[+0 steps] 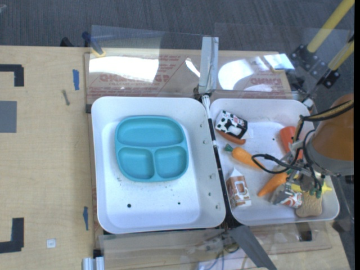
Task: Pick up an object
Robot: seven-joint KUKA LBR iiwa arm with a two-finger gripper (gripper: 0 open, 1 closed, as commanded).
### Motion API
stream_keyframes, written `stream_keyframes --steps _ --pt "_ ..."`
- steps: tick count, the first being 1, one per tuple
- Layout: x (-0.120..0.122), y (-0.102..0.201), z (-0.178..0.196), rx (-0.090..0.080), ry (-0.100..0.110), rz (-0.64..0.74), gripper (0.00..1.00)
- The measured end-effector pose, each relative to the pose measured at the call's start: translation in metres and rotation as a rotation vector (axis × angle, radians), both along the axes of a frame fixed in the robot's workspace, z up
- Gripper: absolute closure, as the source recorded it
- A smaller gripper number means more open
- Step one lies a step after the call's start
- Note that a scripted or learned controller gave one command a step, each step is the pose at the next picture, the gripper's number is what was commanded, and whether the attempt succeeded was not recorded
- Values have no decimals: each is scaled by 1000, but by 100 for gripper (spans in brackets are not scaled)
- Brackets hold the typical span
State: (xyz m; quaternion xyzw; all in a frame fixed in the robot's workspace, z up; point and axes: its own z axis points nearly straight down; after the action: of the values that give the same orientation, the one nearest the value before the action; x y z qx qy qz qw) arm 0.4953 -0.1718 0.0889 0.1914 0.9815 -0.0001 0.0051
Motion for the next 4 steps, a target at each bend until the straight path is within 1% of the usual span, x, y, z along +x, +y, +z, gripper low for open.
stream_keyframes --steps 1,2,3,4 --pt "63 -21 0 0 2 -17 0" --pt "15 28 0 2 -1 -90 0" --pt "33 60 1 -7 -5 -256 0" --pt "103 68 0 3 -1 -355 0"
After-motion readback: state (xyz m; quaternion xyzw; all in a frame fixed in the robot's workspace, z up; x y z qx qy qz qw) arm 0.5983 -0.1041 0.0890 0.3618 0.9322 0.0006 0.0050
